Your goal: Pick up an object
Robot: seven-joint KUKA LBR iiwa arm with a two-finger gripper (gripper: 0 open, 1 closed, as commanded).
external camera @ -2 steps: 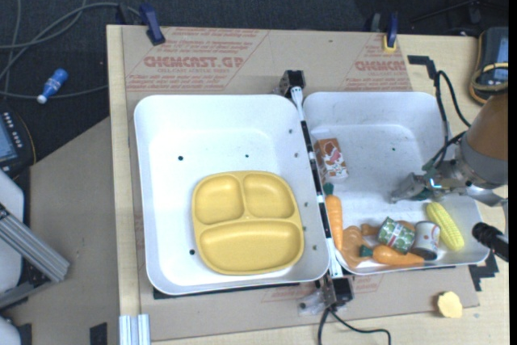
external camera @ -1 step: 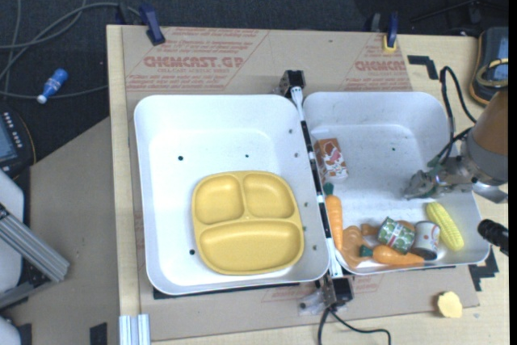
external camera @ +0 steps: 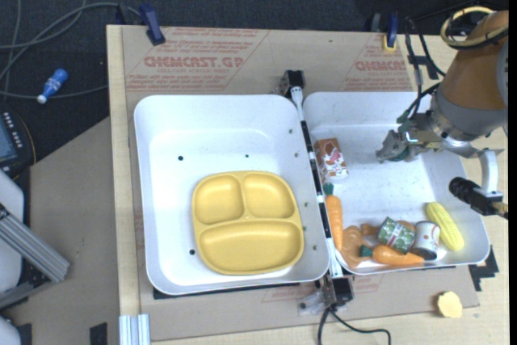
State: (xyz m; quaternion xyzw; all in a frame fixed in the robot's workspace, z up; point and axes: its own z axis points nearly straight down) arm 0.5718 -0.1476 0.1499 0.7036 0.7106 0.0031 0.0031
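My gripper (external camera: 393,148) hangs over the upper middle of the right bin (external camera: 363,113), fingers pointing down-left, with nothing visible between them. A small red-and-white carton (external camera: 330,158) lies to its left near the divider. Along the bin's front lie a carrot (external camera: 333,215), a second carrot (external camera: 396,258), a green-and-white can (external camera: 395,233), a white cup (external camera: 426,237) and a yellow corn cob (external camera: 444,225). The left bin (external camera: 161,133) holds a yellow divided plate (external camera: 246,220).
The orange-banded arm (external camera: 477,77) comes in from the right above the right bin's far corner. A black part (external camera: 472,194) sticks over that bin's right rim. A yellow piece (external camera: 449,304) lies on the bench outside the bins. Blue clamps (external camera: 150,23) hold the board.
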